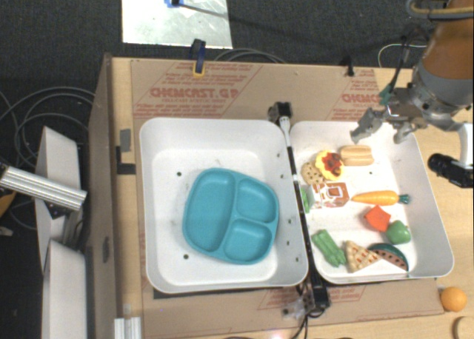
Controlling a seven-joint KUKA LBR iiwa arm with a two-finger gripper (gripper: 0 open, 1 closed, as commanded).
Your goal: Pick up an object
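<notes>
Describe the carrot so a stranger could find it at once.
Look in the right bin, the one crowded with toy food. Near its middle lies the carrot, pointing sideways. It alone is long, orange and tapered, with a small green tip.

The arm enters from the right edge of the view, its orange band sitting high at the upper right above the grey wrist. The wrist angles down and leftward to the end effector (384,128). Its 2 fingers (364,125) are spread apart (a clear gap shows between them), pointing down and slightly left, with nothing between them.
</notes>
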